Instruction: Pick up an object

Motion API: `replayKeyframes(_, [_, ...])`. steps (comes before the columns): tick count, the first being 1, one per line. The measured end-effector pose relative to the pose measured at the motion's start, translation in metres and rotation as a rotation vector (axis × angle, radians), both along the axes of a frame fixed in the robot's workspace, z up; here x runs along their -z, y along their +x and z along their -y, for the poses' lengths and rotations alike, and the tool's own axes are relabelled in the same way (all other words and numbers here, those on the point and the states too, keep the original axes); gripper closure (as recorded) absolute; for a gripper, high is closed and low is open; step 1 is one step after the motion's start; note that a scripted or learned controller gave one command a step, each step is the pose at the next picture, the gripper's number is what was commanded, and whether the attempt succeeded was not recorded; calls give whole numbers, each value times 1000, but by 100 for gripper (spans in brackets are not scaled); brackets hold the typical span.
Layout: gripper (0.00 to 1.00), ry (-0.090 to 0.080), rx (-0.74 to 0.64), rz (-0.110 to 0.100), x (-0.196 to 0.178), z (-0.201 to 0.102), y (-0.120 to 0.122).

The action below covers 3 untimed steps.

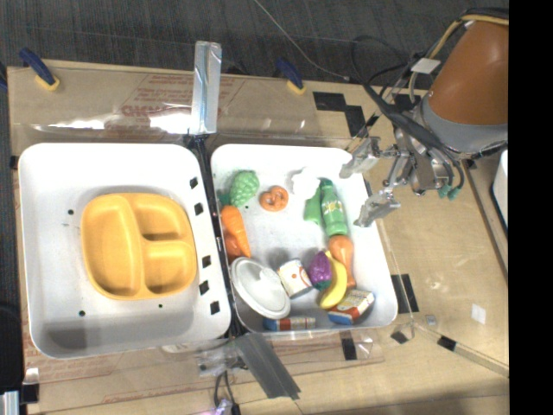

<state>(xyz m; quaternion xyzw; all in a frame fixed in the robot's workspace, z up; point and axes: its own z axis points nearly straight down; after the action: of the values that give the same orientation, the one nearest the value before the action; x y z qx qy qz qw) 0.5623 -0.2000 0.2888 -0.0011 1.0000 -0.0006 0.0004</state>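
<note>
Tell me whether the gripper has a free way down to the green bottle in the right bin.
Probably yes. The gripper sits at the right bin's edge, just beside the green bottle, and nothing lies on top of it; the carrot touches its lower end.

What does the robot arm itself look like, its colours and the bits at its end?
The arm is a rounded grey body with a broad orange band above the wrist. Black cables loop along it, with a small white tag near them. Its gripper is bare silvery metal with two thin fingers, and a small teal part sits beside it.
</note>
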Motion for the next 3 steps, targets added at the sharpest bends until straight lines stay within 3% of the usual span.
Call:
replayKeyframes(1, [0, 4, 28, -8, 127, 10, -68])
replayKeyframes(2, [0, 2, 25, 0, 183, 7, -22])
replayKeyframes(3, [0, -38, 212, 49, 182, -10, -48])
